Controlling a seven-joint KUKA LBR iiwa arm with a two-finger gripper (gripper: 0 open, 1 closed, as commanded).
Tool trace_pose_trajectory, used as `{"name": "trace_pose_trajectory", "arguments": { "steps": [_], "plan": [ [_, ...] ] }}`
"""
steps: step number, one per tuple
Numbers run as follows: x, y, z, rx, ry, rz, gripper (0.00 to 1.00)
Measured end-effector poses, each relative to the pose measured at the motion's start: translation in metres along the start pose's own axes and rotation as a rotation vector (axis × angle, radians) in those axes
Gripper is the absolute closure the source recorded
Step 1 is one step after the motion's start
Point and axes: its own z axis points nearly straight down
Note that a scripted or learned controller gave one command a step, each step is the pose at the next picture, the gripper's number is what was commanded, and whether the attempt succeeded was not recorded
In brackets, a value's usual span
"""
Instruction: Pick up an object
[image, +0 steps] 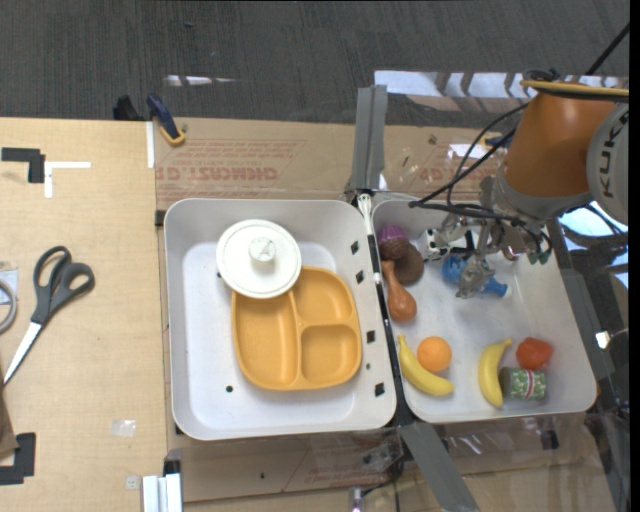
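The right bin (560, 300) holds several items: a blue toy (487, 285), a purple fruit (392, 240), a brown round fruit (408, 263), a brown pear-like piece (400, 300), an orange (434, 353), two bananas (424, 372) (491, 373), a red tomato (534, 352) and a green can (523, 384). My gripper (474, 272) hangs from the orange-banded wrist (555, 140) and sits low in the back of the bin, right over the blue toy and partly covering it. Cables and the gripper body hide how it meets the toy.
The left bin (190, 330) carries a yellow divided plate (297, 330) with a white round lid (259, 258) on its back corner. Scissors (45, 292) lie on the wooden bench at the far left. A metal divider (368, 150) stands between the bins at the back.
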Motion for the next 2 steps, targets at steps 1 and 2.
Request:
{"name": "trace_pose_trajectory", "arguments": {
  "steps": [1, 2],
  "plan": [
    [-0.027, -0.002, 0.006, -0.001, -0.003, 0.068, 0.00],
    [0.037, -0.078, 0.004, 0.008, -0.009, 0.078, 0.00]
  ]
}}
